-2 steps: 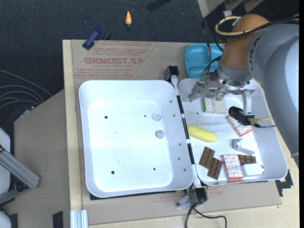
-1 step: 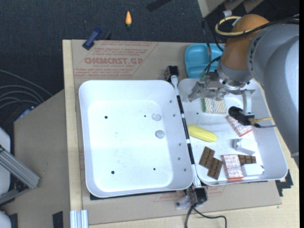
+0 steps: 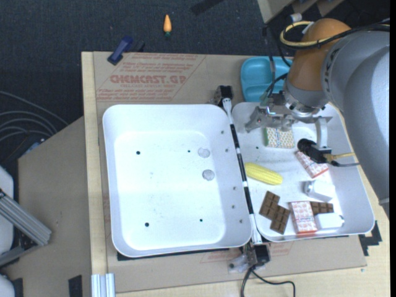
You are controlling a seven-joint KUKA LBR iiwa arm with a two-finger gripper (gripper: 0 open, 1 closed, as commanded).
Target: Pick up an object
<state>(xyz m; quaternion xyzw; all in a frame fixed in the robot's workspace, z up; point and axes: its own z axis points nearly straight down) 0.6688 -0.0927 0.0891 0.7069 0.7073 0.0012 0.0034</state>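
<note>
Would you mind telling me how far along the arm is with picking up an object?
Done: the arm has reached over the right bin, its gripper at the far end above a checkered packet. In hand: nothing visibly; no object shows between its fingers. Left: the grasp and lift. The yellow corn cob, brown chocolate bar and red-and-white packet all lie on the bin floor.

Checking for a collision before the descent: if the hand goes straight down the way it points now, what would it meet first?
Probably the small patterned packet in the right bin, which lies right under the hand. Depth is hard to judge from this slanted view.
</note>
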